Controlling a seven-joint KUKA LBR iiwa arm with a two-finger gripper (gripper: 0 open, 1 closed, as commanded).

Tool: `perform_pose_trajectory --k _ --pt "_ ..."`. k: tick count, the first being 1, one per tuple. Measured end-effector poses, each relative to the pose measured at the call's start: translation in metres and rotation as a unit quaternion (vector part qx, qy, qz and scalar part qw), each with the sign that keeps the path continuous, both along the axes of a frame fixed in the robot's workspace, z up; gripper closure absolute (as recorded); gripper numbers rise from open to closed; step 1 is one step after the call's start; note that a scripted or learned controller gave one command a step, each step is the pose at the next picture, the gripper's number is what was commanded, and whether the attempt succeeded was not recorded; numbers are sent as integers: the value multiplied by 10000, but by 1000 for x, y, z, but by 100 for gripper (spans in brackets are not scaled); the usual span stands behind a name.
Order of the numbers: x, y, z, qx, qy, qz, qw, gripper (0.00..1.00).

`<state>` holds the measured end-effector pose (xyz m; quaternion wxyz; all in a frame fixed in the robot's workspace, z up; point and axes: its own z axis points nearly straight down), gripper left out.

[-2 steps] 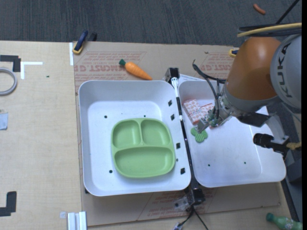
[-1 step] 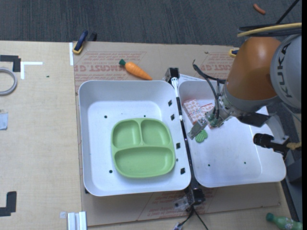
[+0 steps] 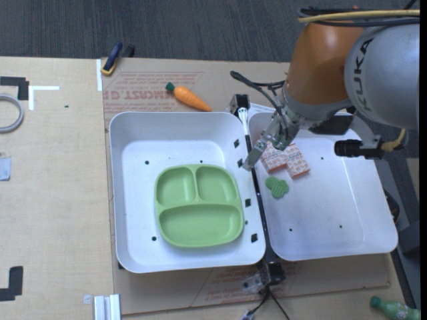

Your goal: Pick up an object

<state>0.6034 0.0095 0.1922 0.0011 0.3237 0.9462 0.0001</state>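
Low, hand (image 3: 267, 151) tilted beside waffle pieces (image 3: 285, 161).

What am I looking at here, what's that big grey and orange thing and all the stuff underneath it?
It is a robot arm, seen by one camera fixed above the bench and looking down at a slant. The arm reaches in from the right. Its end effector hangs low over the right white bin, beside a pink and white block and a small green piece. I can't tell whether it grips anything. The left white bin holds a green divided plate. A toy carrot lies on the cardboard behind the bins.
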Motion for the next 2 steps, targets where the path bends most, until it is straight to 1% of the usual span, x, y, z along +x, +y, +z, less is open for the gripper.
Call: perform_pose_trajectory --k 1,2 --pt "-29 -26 0 0 3 750 9972 0" --pt "1 -12 0 -2 -4 1473 9891 0"
